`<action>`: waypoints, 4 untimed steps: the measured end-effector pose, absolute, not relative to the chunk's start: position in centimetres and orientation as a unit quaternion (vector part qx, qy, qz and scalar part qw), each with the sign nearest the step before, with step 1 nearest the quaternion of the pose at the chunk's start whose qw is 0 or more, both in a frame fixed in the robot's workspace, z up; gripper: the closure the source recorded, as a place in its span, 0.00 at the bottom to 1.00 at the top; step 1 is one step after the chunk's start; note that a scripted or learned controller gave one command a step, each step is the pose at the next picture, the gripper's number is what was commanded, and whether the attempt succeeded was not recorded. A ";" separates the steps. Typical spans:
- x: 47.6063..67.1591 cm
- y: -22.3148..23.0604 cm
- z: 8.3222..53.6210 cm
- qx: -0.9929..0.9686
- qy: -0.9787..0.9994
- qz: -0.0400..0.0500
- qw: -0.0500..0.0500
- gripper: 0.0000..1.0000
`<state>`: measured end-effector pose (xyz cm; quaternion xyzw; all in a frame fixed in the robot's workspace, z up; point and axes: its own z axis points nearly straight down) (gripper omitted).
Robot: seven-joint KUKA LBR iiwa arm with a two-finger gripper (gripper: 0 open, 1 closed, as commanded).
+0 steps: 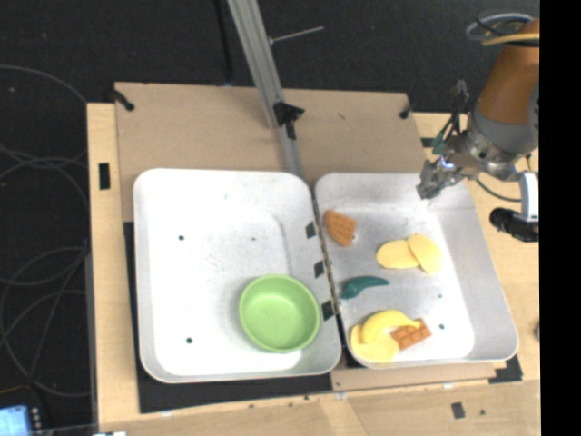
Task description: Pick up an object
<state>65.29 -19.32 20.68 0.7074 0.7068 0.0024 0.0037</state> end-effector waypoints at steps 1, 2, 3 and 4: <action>65.4 -19.4 26.2 0.706 0.708 0.002 0.004 1.00; 65.4 -14.9 25.2 0.705 0.709 0.000 0.000 1.00; 65.3 -10.0 24.1 0.705 0.709 0.000 0.000 1.00; 65.3 -4.1 23.4 0.705 0.710 0.000 0.000 1.00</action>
